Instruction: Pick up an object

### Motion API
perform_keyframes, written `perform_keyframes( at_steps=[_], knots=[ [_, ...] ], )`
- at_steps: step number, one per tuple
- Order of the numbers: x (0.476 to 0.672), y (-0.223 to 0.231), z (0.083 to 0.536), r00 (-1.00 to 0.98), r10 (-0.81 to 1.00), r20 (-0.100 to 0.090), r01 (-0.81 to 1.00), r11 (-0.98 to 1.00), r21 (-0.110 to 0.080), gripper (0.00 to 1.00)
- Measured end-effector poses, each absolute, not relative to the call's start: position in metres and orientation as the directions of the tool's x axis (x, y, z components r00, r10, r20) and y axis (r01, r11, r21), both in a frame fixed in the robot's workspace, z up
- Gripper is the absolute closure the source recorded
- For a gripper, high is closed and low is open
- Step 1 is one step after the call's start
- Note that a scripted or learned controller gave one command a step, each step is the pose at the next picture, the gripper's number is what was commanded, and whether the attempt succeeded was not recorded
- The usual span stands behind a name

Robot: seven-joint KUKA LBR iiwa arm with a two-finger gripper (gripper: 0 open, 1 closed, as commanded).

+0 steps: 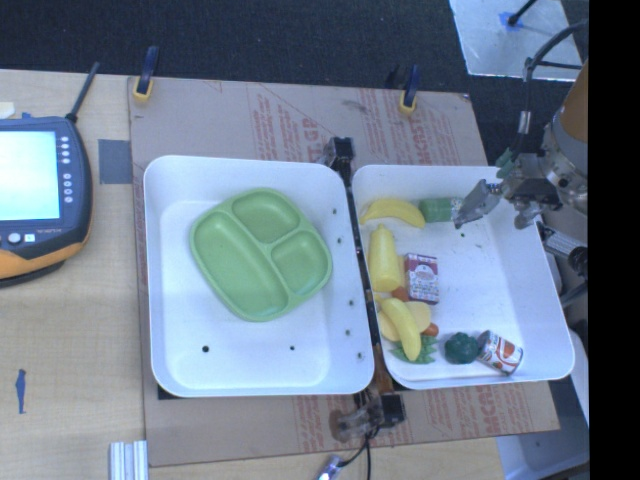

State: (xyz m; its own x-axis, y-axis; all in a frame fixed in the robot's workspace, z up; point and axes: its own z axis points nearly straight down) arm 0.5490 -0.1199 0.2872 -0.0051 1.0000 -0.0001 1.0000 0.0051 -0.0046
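Observation:
The right bin (pixel 520 298) holds several small items: a yellow banana (pixel 392 211), a green piece (pixel 436 209), a yellow corn-like piece (pixel 383 258), a red carton (pixel 423 277), a second banana (pixel 402 326), a dark green broccoli (pixel 461 347) and a small can (pixel 499 353). My gripper (pixel 500 211) hangs over the bin's upper right part, just right of the green piece. Its fingers are spread open with nothing between them. One fingertip (pixel 470 210) points toward the green piece.
A green divided plate (pixel 262 252) lies in the left bin (pixel 170 358). A teach pendant (pixel 35 193) rests on the bench at far left. Clamps (pixel 145 73) (pixel 408 88) hold the cardboard sheet at the back edge.

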Motion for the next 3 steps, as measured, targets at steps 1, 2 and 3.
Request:
perform_keyframes(
  at_steps=[1,2,3],
  knots=[
    [0.534,-0.068,0.193,-0.006,1.000,-0.001,1.000,0.006,-0.007,0.00],
    [0.475,-0.110,0.091,-0.004,1.000,0.001,1.000,0.004,-0.006,0.00],
    [0.475,-0.110,0.101,-0.010,1.000,0.000,1.000,0.010,-0.008,1.00]
  ],
)
